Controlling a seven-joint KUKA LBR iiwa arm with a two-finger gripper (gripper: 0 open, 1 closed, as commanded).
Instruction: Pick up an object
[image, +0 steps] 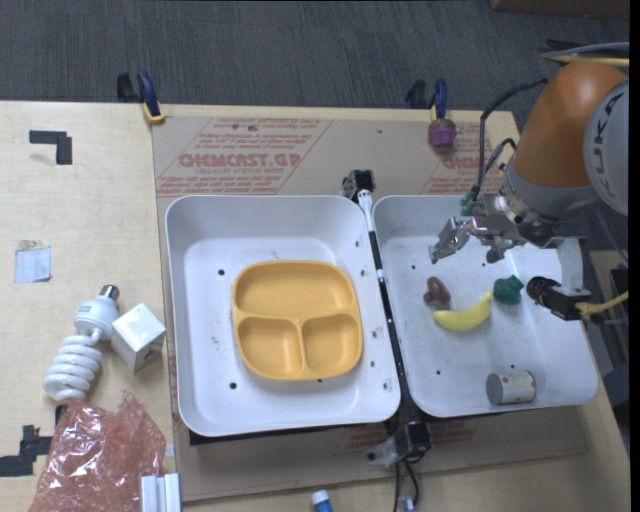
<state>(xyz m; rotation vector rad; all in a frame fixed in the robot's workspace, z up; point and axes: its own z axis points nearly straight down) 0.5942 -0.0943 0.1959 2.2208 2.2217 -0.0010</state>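
Observation:
In the right bin (560, 385) lie a yellow toy banana (464, 315), a small brown object (436, 292), a green object (509, 289) and a grey cylinder (511, 386) on its side near the front edge. My gripper (470, 247) hangs above the bin's far part, just behind the brown object and the banana. Its fingers are spread open with nothing between them. The left bin (200, 400) holds a yellow three-compartment plate (297, 320).
The grey arm with its orange band (565, 125) comes in over the right bin's far right corner. Left of the bins on the bench lie a spiral light bulb (75, 355), a white cube (138, 335) and crumpled pink plastic (95, 455). A purple object (442, 132) sits behind the bins.

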